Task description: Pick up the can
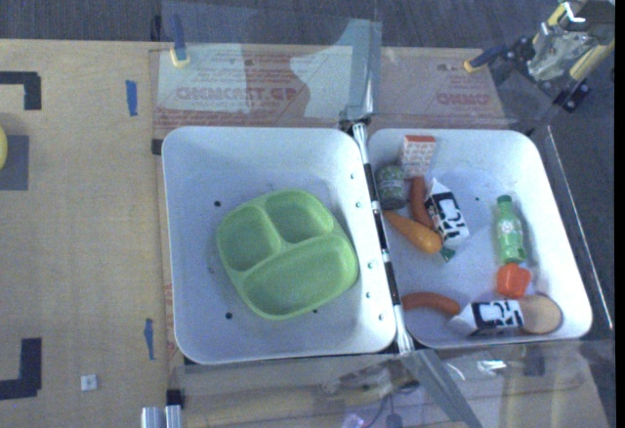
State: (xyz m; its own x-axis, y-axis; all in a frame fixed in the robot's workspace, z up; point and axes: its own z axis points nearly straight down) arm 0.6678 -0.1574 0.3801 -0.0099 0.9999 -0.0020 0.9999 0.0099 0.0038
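Observation:
The can [391, 184] is a small dark cylinder with a greenish label. It stands near the upper left corner of the right bin [547, 172], close to the divider between the bins. A red and white carton [418, 152] is just behind it and a sausage [420, 199] lies at its right. My gripper [569, 25] hangs at the top right of the camera view, outside the bins and far from the can, with nothing seen in it.
The right bin also holds a carrot [412, 233], a black and white carton [447, 214], a green bottle [508, 231], a second sausage [430, 302] and a brown round item [540, 314]. A green divided plate [285, 252] lies in the left bin [195, 172].

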